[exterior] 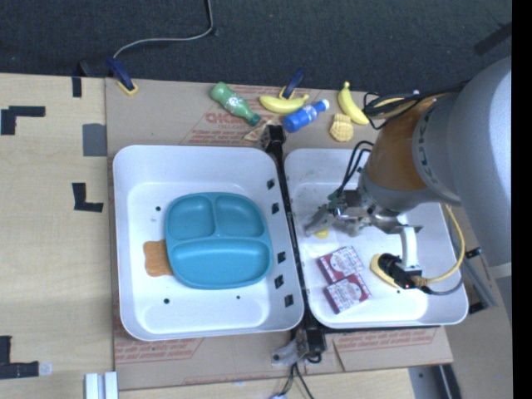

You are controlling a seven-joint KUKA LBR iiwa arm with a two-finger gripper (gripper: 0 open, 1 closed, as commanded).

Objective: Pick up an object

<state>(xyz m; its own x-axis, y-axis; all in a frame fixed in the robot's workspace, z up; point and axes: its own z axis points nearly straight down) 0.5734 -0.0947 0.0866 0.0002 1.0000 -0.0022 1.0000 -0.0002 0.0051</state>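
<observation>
The jaws (320, 220) hang low over the right bin (432, 306), their metal tips pointing toward the divider between the bins; whether they are apart or together cannot be told from this slant, and nothing shows between them. Just below the tips lies a small yellow piece (322, 233) on the bin floor. Nearer the front edge of that bin sit two red-and-white packets (343, 278), one just beside the other (both lying flat), and to their right a yellow ring-shaped item (391, 268) partly hidden under the gripper's white fitting. The grey arm (465, 131), with its orange band, reaches in from the right and covers the bin's far right part.

In the left bin (133, 223) a blue divided plate (219, 239) lies flat near the middle, with an orange-brown slab (155, 258) tucked under its left edge.

Farther back on the tabletop (50, 223), beyond the bins, a row of toys lies on cardboard: a green bottle (234, 103), a banana (283, 103), a blue bottle (304, 115), a yellow corn piece (341, 126) and a second banana (352, 105).
</observation>
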